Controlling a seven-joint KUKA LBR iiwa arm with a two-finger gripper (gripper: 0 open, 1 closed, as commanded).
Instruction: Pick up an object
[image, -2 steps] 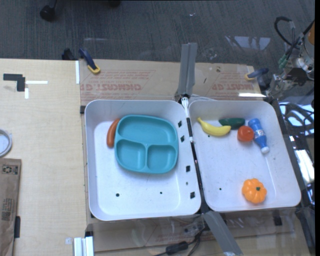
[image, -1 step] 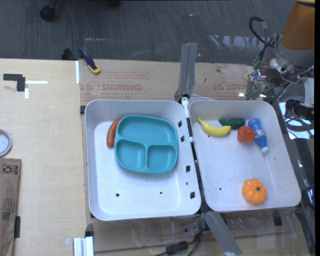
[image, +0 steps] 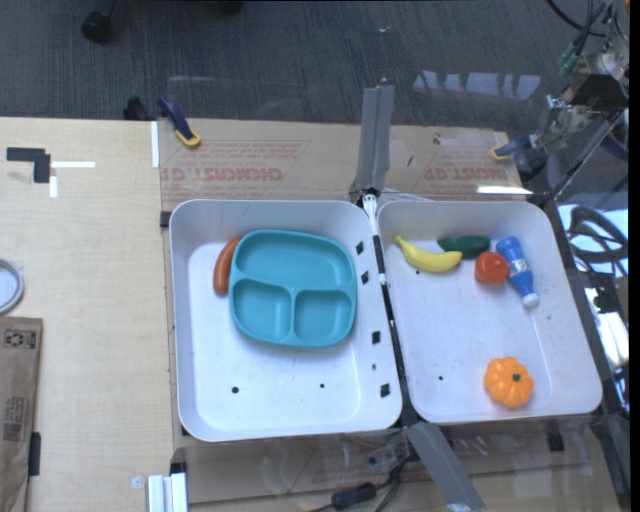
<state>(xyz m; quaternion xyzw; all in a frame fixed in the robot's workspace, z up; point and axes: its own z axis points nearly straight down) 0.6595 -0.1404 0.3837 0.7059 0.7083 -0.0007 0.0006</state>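
The tool (image: 585, 95) sits at the far right corner of the view, past the back edge of the right bin (image: 465, 335), among cables and dark parts. It is too cluttered there to tell whether it is open or closed, and nothing can be seen in it.

Nearest to the tool, in the back of the right bin, are a blue bottle (image: 517, 268) lying tilted and a red-orange round fruit (image: 491, 267) touching it on the side away from the tool. Further from the tool lie a dark green piece (image: 465, 243) and a yellow banana (image: 430, 257), close together. An orange pumpkin (image: 508, 382) rests alone by the bin's front wall, well apart from the tool.

Farthest from the tool, the left bin (image: 200, 390) holds a teal divided plate (image: 294, 288), with an orange-red sausage (image: 222, 267) against its far rim. Both bins stand on the desk (image: 80, 250)
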